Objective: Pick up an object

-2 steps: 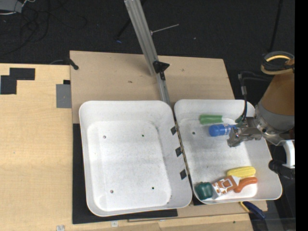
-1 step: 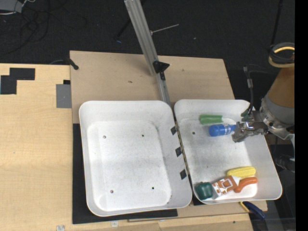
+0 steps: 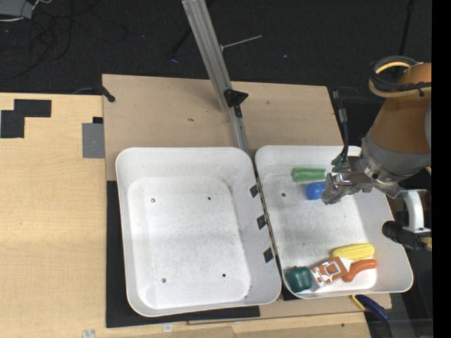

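- White plastic forms both shallow bins; the right bin point(image 3: 310, 231) serves as the landmark, since every loose object lies in it, while the left bin point(image 3: 183, 224) sits touching its left wall.
- At the right bin's upper middle lies a green cylinder point(image 3: 308, 174) on its side, and just below it, touching or nearly so, a small blue block point(image 3: 315, 190).
- The gripper point(image 3: 334, 187) hangs low over the right bin's upper right part, just beside the blue block and the cylinder's right end; the grey arm with its orange band point(image 3: 398, 115) reaches in over the bin's right rim.
- Whether the fingers are spread or closed cannot be told: they merge into a dark metallic cluster, and nothing shows between them.
- Judging by that position, the blue block or the green cylinder is the likely target; the tool is placed at their side, probably to close around one of them.
- Near the right bin's lower rim lie the other candidates: a yellow corn-like toy point(image 3: 354, 251), an orange and white toy point(image 3: 342, 269) just below it, and a dark green cup-like piece point(image 3: 299, 279) in the lower left corner.
- These lie well apart from the gripper, so they look untouched for this attempt.
- One risk, as a judgement: the block and cylinder lie so close that a grasp could nudge one while missing the other.
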Robot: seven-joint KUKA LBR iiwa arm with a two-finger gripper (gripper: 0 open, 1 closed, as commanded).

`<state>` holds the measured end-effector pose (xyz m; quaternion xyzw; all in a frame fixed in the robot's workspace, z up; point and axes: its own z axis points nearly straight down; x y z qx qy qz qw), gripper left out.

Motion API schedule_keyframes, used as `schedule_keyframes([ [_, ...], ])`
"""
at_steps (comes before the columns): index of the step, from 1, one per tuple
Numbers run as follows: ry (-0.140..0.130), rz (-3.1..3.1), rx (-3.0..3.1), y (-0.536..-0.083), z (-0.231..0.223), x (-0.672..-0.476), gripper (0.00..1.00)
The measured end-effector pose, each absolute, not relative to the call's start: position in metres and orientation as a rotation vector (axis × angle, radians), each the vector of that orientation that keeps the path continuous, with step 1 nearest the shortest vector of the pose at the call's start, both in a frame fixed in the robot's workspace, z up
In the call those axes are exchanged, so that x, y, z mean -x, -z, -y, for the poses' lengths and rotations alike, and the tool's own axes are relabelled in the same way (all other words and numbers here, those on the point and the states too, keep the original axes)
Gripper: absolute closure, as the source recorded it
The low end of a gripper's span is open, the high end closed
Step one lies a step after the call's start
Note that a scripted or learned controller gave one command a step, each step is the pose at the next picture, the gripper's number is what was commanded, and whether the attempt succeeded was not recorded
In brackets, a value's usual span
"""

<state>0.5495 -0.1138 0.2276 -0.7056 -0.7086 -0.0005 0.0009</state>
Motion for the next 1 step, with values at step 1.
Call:
schedule_keyframes([
  [1, -0.001, 2.223, 2.213, -0.2188, 0.0580, -0.5499, 1.00],
])
